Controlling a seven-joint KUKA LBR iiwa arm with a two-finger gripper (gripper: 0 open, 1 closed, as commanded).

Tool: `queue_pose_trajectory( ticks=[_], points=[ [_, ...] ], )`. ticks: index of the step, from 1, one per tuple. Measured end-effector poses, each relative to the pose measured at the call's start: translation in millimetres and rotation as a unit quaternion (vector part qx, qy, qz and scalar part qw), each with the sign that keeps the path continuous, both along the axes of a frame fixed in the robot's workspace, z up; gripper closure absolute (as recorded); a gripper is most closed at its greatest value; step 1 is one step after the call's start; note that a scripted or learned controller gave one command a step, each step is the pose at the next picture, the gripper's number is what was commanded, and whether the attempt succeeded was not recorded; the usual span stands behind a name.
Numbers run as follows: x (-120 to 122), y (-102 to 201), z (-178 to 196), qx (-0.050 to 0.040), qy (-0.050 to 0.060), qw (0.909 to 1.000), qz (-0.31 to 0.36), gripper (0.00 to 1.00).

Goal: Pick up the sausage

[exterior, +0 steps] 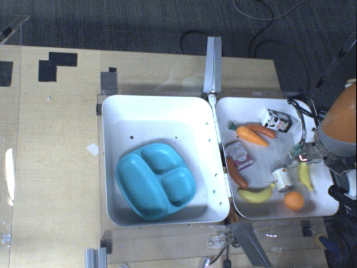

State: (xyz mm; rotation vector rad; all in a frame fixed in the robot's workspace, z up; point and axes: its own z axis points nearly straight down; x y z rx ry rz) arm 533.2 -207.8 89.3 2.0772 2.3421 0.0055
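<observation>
Two shallow white bins are set side by side on the wooden surface [61, 166], and the arm [340, 121] is seen entering over the right edge of the right bin [254, 108]. The sausage [236, 175], reddish-brown and slim, is lodged against that bin's left wall, beside the divider between the bins, with a small dark-red packet [239, 153] touching its upper end and a banana [255, 194] curving just past its lower end. This crowding against the wall is judged to leave little room for a grasp from the left side. The pincer [301, 156] is held low near the bin's right edge, well apart from the sausage and just above a small white cup [281, 178]; whether it is open or closed cannot be told, as its tip is lost among cables and clutter. Nothing is seen held in it. A carrot [252, 136] and a black-and-white carton [277, 120] are spread toward the bin's far edge, while an orange [294, 201] and a second banana [304, 176] are gathered in the near right corner. In the left bin [156, 108], a blue divided plate [155, 180] is laid toward the near edge. The pick is judged not yet begun, a crossing of the whole bin being needed first
</observation>
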Motion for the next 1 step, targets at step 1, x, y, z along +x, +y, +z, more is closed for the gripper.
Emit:
queue_pose_trajectory(
  ticks=[1],
  points=[
    [4.1, 11.2, -0.1, 0.0066, -0.001, 0.9999, 0.008, 0.0]
  ],
)
